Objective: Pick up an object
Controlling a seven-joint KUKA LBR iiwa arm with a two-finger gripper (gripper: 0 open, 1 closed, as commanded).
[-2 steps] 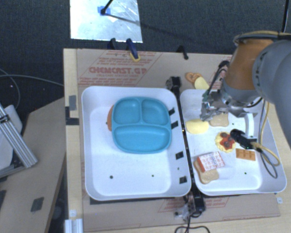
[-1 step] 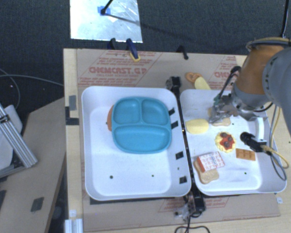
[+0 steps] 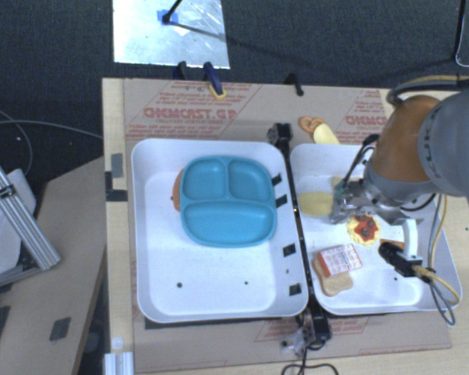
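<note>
Down in the right bin (image 3: 422, 291), fingers (image 3: 342, 209) unreadable; sandwich (image 3: 338, 266) lies diagonally.

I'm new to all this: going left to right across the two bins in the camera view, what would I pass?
Blue plate → pale yellow piece → hand → red and yellow toy.

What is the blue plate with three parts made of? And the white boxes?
The blue plate looks like smooth moulded plastic, with an even colour and soft rounded dividers. The white bins seem to be plastic too, matte with rounded rims, though thin painted metal can't be ruled out.
</note>
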